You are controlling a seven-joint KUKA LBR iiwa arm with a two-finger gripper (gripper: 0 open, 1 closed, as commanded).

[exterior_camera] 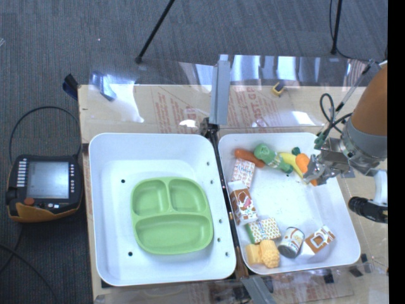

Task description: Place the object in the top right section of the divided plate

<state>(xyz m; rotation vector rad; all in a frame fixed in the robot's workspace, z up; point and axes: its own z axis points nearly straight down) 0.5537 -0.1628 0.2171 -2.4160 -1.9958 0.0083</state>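
In the camera view, a green divided plate (171,224) is seen lying in the left bin (107,170), its top right section bare. The gripper (314,175) is positioned over the upper right part of the right bin (345,217), close beside an orange toy (302,163) (whether the fingers are spread or closed cannot be told). Toy foods, small boxes (243,173) and a can (291,242) are scattered across that right bin.
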